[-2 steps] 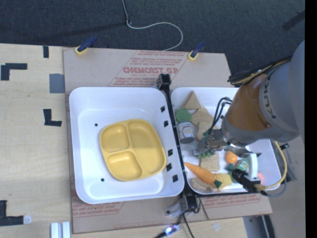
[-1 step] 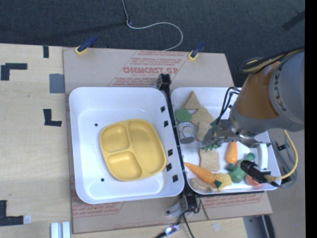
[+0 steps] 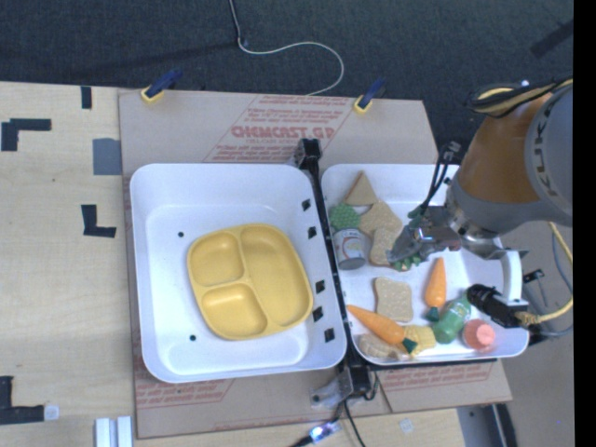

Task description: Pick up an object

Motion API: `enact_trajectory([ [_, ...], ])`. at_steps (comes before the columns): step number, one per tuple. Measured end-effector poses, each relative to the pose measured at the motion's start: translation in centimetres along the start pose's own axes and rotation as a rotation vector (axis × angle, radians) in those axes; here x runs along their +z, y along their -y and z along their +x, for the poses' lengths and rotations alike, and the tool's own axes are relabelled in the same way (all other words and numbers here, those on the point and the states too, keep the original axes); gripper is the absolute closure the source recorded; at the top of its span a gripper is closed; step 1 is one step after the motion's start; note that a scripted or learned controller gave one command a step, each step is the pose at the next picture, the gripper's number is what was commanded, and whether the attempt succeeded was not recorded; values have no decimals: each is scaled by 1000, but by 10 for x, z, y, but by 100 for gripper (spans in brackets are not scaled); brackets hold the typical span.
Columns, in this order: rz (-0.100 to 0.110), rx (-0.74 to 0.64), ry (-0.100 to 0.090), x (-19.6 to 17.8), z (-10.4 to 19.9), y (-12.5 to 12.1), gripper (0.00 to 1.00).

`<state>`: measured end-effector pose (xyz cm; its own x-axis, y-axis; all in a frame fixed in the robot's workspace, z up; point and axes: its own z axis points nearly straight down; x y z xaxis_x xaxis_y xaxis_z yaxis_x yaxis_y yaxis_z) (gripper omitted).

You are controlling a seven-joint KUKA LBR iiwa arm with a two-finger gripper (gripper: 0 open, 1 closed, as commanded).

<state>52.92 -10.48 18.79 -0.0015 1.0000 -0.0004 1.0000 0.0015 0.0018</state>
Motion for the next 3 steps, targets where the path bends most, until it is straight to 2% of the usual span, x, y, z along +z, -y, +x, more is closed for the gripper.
enact_trajectory([
  [1, 0, 0, 0, -38, 1, -1, 100],
  [2, 4, -5, -2, -46, 50, 6, 100],
  [3, 6, -5, -2, -47, 106, 27, 100],
])
